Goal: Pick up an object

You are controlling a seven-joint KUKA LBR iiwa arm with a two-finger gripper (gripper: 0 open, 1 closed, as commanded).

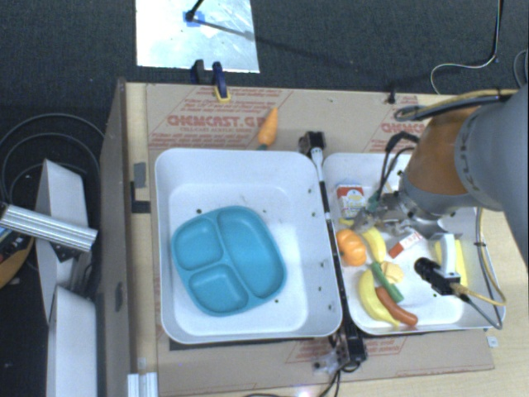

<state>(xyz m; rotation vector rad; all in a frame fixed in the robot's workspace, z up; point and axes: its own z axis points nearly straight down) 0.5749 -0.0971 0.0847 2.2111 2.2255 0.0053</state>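
2 white bins are set side by side on the bench. The left bin [190, 180] is mostly taken up by a blue divided plate [229, 259]. An orange carrot-like toy [267, 126] is left on the cardboard behind that bin, outside both.

The right bin [359, 170] is crowded with toy food:
- a small white-and-red carton [351, 197] is placed at the back
- an orange fruit [351, 249] is seen in front of it
- an upper banana [376, 242] is pressed against that fruit
- a green piece [387, 273] is wedged further forward
- a 2nd banana [372, 298] and a red sausage [398, 311] are laid near the front rim

The gripper [387, 215] is held low over the back half of this pile, just beside the carton and above the upper banana. Jaw state cannot be told, and nothing is seen clamped.

No target is named, so any of these items can be counted as the task's thing. 3 risks are judged likely:
- The items are packed touching, so 2 may be pinched at once or a neighbour shoved aside.
- The rounded fruit and curved bananas may be squeezed out and dropped.
- A descent close to the carton may be fouled by the wall between the bins.
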